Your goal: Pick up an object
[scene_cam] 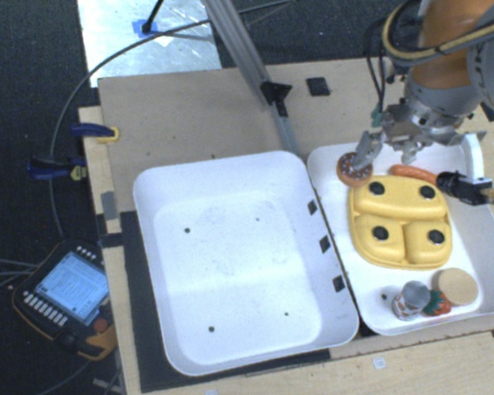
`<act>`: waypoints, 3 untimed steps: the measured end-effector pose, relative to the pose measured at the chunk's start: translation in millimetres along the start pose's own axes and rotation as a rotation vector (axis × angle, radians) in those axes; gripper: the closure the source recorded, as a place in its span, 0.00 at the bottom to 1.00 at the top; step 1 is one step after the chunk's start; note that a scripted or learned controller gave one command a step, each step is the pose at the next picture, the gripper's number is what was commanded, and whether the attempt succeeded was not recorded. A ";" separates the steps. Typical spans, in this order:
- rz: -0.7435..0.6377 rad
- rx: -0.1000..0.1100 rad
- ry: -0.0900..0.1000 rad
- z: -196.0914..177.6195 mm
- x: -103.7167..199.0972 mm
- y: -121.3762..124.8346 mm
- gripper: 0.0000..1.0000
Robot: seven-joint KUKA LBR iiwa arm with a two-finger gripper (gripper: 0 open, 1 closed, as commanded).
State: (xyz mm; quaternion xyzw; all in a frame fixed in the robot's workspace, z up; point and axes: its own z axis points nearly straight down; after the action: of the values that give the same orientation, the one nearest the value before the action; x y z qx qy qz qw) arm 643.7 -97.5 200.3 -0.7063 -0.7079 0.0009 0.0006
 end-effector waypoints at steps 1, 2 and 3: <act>0.001 -0.001 -0.001 57.2 -6.5 6.3 0.00; 0.001 -0.011 -0.004 100.1 -8.3 10.4 0.00; 0.001 -0.027 -0.003 79.9 -8.1 15.4 1.00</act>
State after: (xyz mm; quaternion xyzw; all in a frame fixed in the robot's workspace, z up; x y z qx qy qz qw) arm 659.0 -105.6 120.4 -0.7066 -0.7075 -0.0076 -0.0100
